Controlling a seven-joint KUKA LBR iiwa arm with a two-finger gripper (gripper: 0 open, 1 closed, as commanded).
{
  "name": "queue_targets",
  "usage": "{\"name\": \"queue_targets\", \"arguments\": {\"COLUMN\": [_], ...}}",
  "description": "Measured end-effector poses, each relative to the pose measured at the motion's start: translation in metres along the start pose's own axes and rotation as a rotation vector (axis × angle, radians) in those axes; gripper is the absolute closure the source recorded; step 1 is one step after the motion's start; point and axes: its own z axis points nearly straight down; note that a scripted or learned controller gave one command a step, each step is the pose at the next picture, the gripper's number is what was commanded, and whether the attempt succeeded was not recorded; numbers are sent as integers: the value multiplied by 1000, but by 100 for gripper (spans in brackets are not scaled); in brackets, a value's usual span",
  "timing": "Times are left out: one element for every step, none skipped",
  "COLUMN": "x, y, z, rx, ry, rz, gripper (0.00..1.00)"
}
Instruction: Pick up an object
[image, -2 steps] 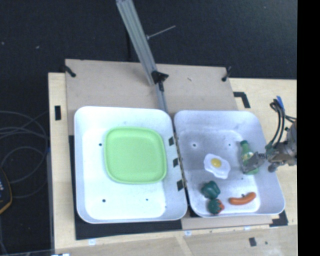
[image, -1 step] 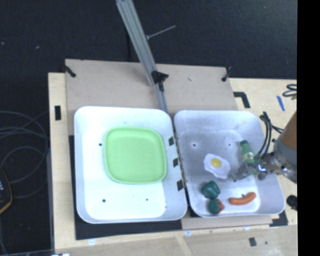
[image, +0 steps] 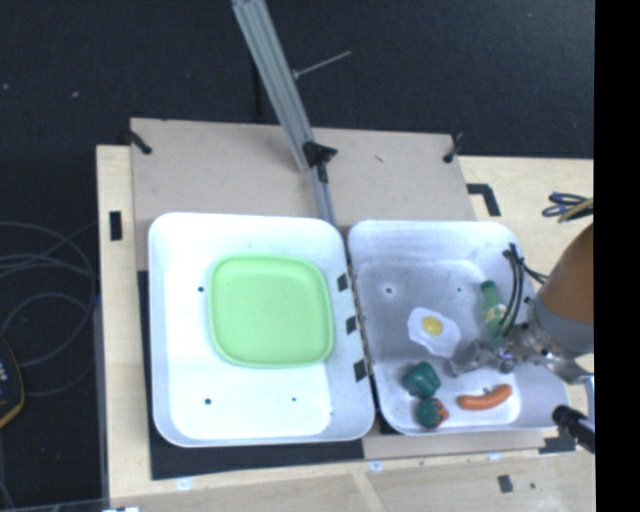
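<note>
**Arm low in the right bin, near the toy food**

Two shallow white bins sit side by side on the bench. The left bin (image: 180, 400) carries a light green square plate (image: 270, 310) lying flat near its middle, well apart from everything else. The right bin (image: 400, 245) holds all the small items, and they are gathered toward its near half: a toy fried egg (image: 433, 328) lying flat, a green pepper-like piece (image: 422, 377) just below it, a smaller green and red piece (image: 431, 411) by the near wall, a sausage (image: 485, 398) lying on its side, and a green bottle-like item (image: 491, 306) toward the far right. This loose clustering looks like the result of items being dropped in, not arranged.

The arm (image: 570, 290) reaches in from the right, its orange band above the wrist, and the gripper (image: 487, 356) sits low over the bin floor, between the fried egg and the sausage and just below the green bottle-like item. It appears placed there to try for one of those nearby pieces; which one, I cannot tell.

The gripper is small and blurred against the grey bin floor, so whether it is parted or closed cannot be told. Nothing is visibly held, and every item appears to rest on the bin floor.
</note>
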Motion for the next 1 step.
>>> {"name": "queue_targets", "arguments": {"x": [0], "y": [2], "z": [-13], "rx": [-6], "ry": [0], "rz": [1], "gripper": [100]}}
